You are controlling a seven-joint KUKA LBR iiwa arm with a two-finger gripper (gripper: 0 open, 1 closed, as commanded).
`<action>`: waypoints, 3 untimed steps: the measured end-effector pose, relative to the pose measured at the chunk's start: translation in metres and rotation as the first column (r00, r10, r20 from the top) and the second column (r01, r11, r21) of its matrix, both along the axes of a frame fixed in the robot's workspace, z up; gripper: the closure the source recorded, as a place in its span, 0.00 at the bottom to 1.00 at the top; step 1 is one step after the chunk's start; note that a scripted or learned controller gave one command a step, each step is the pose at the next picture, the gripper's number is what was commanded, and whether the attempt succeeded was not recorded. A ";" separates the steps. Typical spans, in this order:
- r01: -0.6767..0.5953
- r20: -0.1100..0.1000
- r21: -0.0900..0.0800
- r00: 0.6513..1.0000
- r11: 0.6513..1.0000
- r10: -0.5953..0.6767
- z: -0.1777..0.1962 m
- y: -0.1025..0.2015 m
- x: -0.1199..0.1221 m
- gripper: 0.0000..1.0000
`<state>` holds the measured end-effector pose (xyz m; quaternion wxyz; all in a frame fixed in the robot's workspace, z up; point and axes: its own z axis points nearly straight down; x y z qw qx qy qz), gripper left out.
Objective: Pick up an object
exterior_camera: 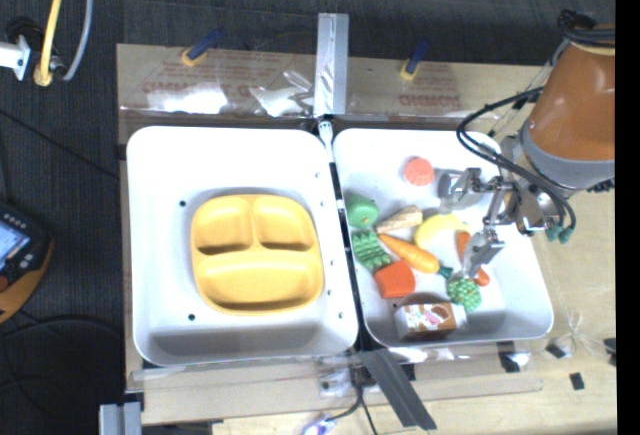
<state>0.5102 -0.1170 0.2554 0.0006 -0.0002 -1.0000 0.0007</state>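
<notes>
2 white bins sit side by side; the left bin (150, 253) holds a yellow tray (257, 252). The gripper (478, 258) hangs over toy food in the right bin (525, 308), just beside a carrot (410, 252) and a lemon (440, 230).

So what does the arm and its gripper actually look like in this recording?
The arm enters as a bulky rounded segment, orange on top with a grey band below it. Thin black cables loop off its wrist side. The gripper is bare silvery metal, a small blocky assembly with slim fingers, and a few thin wires trail beside it. No markings are readable.
</notes>
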 end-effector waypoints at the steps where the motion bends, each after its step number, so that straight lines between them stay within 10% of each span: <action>1: 0.052 0.001 0.000 0.999 0.999 -0.052 -0.082 -0.022 0.051 0.00; 2: 0.139 0.014 0.000 0.990 0.990 -0.139 -0.165 0.004 0.023 0.00; 3: 0.138 0.019 -0.004 0.990 0.990 -0.138 -0.155 0.004 0.024 1.00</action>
